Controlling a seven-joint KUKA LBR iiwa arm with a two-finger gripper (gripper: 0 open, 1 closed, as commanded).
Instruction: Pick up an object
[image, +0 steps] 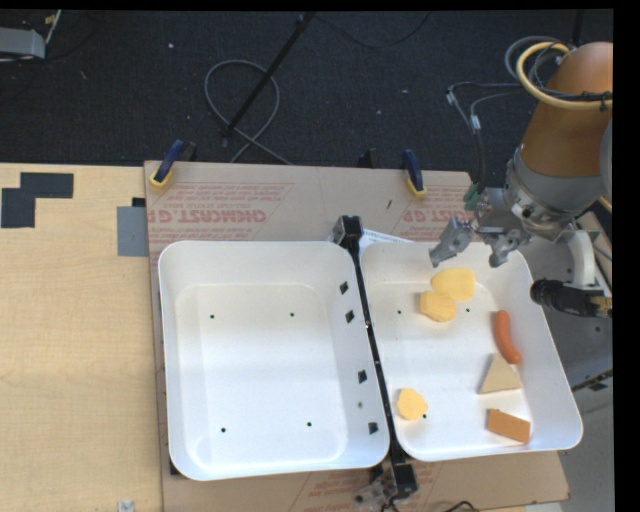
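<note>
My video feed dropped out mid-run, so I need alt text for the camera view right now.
The gripper hangs open over the far edge of the right bin, holding nothing. That bin holds three yellow pieces, an orange sausage, a tan wedge and an orange block. The left bin sits beside it.

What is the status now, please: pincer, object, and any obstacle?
Pincer open, nothing between its fingers, above right bin's far edge. Nearest target: yellow piece, just below it, touching second yellow piece. Path to it clear.
</note>
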